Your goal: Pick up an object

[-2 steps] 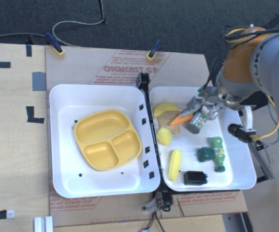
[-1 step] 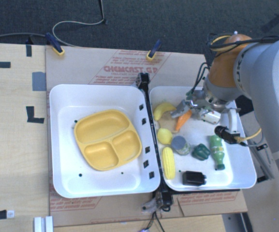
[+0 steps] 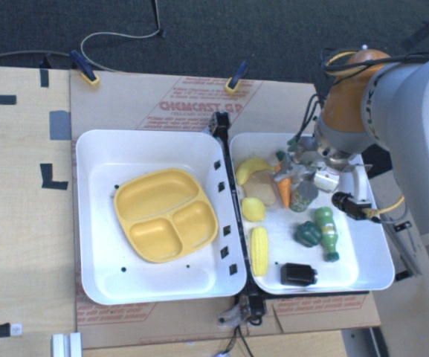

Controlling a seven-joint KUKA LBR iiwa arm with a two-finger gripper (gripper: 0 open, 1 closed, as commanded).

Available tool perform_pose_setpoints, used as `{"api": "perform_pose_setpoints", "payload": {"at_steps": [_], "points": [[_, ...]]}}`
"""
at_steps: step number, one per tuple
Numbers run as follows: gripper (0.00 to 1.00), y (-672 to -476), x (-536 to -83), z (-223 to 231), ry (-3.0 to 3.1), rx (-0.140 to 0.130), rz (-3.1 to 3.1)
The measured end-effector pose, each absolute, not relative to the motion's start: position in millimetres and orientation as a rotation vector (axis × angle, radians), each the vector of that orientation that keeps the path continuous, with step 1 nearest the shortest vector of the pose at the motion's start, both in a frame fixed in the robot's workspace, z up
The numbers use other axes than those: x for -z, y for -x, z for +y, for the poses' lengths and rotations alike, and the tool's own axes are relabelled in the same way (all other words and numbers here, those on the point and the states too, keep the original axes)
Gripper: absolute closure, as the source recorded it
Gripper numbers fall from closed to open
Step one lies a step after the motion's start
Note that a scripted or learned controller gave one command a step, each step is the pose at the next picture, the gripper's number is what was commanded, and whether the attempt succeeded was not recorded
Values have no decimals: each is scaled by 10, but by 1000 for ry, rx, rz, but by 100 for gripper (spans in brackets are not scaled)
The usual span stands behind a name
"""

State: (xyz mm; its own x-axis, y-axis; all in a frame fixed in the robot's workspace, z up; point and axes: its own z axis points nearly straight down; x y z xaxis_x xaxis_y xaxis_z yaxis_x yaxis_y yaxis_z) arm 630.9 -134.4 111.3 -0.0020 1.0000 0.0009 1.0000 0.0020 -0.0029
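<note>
Hovering low in the right bin, pincer over the carrot; grip state impossible to tell. Carrot just beneath and slightly left, long axis running toward and away from the camera. Crowding close: beige lump and banana left, lemon and corn lower left, green bottle lower right. Risking a nudge of neighbours.

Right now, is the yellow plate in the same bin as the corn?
No, the yellow plate lies in the left bin; the corn lies in the right bin.
</note>
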Motion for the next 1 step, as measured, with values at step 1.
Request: {"api": "perform_pose_setpoints", "payload": {"at_steps": [1], "points": [[100, -6148, -1847, -610, 2217, 2, -2225]]}}
